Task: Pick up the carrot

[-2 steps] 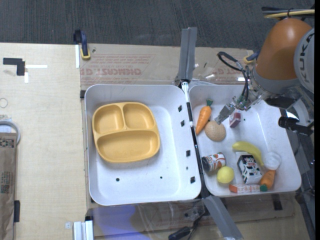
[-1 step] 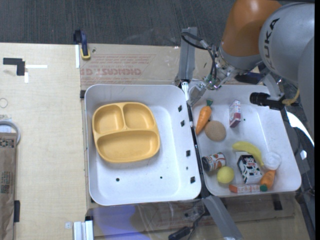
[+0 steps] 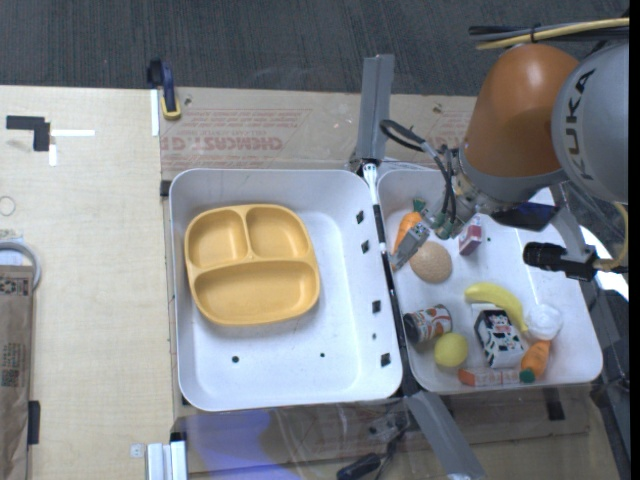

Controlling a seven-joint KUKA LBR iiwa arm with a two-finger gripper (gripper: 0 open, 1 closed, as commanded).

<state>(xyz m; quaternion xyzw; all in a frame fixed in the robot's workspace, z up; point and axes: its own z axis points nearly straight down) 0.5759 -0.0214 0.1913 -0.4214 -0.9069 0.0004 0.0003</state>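
Your fingers (image 3: 411, 247) are down at the carrot (image 3: 405, 227), but whether they are spread or closed on it cannot be told from this view: one grey finger shows along the carrot's lower side and the wrist hides the rest. The gripper (image 3: 414, 236) sits low in the right bin (image 3: 590, 363), at its upper-left corner, probably because the carrot lies there, tilted, just beside the wall (image 3: 384, 253) shared with the left bin (image 3: 290, 378). That wall leaves you little room on the carrot's left, so judge the grip as unproven. A tan ball (image 3: 432, 264) lies just below the gripper, close enough to get nudged. A small box (image 3: 470, 234) is near on the right. The banana (image 3: 497, 299), can (image 3: 430, 323), lemon (image 3: 451, 349) and carton (image 3: 497, 337) lie further down, apart from the carrot. The yellow plate (image 3: 250, 264) in the left bin is out of your way.
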